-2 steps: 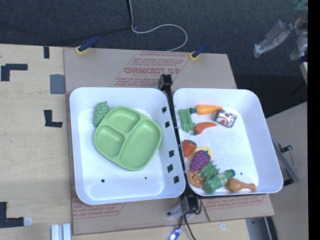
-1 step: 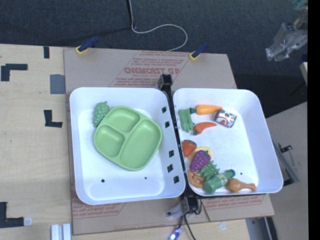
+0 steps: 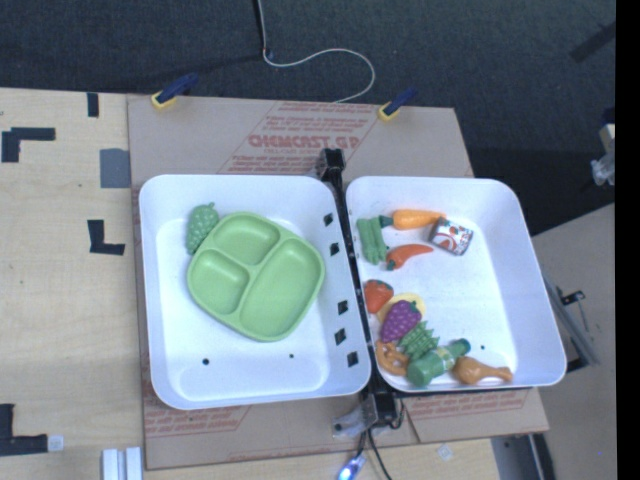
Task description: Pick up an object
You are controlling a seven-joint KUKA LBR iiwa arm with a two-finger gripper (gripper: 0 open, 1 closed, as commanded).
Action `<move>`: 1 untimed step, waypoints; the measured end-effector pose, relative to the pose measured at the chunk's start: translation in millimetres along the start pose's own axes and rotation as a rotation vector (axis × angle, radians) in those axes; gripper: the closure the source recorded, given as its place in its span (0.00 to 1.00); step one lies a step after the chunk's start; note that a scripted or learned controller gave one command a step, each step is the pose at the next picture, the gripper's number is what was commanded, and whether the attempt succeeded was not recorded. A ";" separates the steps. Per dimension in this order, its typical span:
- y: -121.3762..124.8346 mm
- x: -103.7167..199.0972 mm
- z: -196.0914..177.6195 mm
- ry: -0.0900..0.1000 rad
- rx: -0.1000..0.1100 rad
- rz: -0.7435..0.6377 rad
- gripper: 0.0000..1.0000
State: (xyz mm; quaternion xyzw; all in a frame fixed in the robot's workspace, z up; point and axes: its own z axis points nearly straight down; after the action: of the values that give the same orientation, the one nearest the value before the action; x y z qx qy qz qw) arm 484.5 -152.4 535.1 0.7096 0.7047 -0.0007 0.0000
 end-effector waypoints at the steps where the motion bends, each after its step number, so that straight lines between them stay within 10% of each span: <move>1: -0.5 -58.9 56.5 0.001 0.003 -0.003 1.00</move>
State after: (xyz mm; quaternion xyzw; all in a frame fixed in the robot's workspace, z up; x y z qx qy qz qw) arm 483.5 -211.4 478.7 0.7086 0.7056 -0.0016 -0.0013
